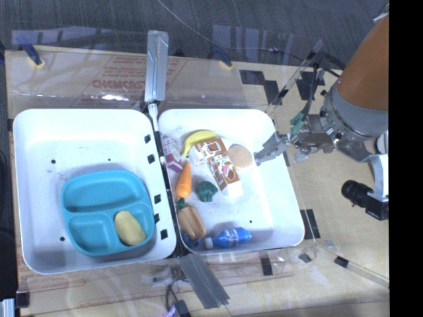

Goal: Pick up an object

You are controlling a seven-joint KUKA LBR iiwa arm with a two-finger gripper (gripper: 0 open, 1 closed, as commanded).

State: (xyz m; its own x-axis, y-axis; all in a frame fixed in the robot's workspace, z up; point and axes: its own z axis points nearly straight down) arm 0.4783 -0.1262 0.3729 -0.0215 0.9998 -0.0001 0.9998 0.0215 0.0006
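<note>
Two white bins sat side by side: the left bin (pixel 33 177) held one blue tray (pixel 106 207) with one yellow potato (pixel 130 228). The right bin (pixel 281 210) held a banana (pixel 200 139), carton (pixel 220 166), carrot (pixel 184 181), bottle (pixel 228 238) and a few small, hard-to-identify items. The gripper (pixel 271 149) hovered over that bin's right rim, its fingers' state impossible to tell.

My pincer (pixel 269 150) hangs over the right edge of the right bin (pixel 284 210), just beside a tan round piece (pixel 240 156). Left of that lies a printed carton (pixel 221 166), with a banana (pixel 200 139) at its far end. A carrot (pixel 184 180), a green piece (pixel 207 191), a bread roll (pixel 192 222) and a blue bottle (pixel 229 238) lie nearer. In the left bin (pixel 39 177), a blue tray (pixel 106 210) holds a yellow potato (pixel 130 227).
</note>
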